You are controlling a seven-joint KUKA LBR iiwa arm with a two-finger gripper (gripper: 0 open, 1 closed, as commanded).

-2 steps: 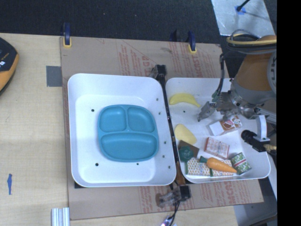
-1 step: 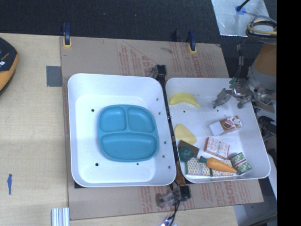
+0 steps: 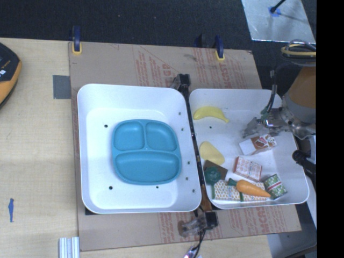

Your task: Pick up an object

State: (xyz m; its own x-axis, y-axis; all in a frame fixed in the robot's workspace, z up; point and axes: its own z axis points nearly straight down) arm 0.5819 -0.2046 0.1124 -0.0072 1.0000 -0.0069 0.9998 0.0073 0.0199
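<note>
The camera view showed a blue plate [image 3: 146,150] in the left bin [image 3: 88,144]; in the right bin [image 3: 236,97] lay a banana [image 3: 210,113], carrot [image 3: 251,188] and small packets. The gripper [image 3: 258,127] hovered above one packet [image 3: 259,143], fingers apart, holding nothing.

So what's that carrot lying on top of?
The carrot lies across small printed packets near the right bin's front edge. What the carrot covers beneath it can't be seen.

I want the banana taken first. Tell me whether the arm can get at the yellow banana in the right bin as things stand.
Probably yes. The yellow plastic banana lies alone near the far left corner of the right white bin, nothing on or against it. The claw hangs over the same bin, with bare floor between them.
</note>
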